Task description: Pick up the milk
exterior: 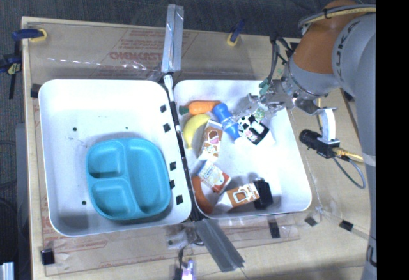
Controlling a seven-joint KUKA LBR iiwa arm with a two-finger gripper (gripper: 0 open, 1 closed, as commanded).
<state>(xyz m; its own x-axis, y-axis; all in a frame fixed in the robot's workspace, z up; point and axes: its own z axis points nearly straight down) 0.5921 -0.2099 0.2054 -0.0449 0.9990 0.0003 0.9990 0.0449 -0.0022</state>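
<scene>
The milk (248,126) is a small black-and-white cow-patterned carton with a blue end, lying tilted in the upper middle of the right bin (289,178). My gripper (257,107) reaches in from the right and sits just above and behind the carton's upper end, very close to it or touching it. The grey wrist with its orange band (316,52) hangs over the bin's far right corner.
An orange carrot (203,107), a yellow banana (194,128) and several small cartons (211,142) lie along the right bin's left side. A brown carton (242,195) and a black object (262,193) rest at the front. The left bin holds a blue divided tray (129,176).
</scene>
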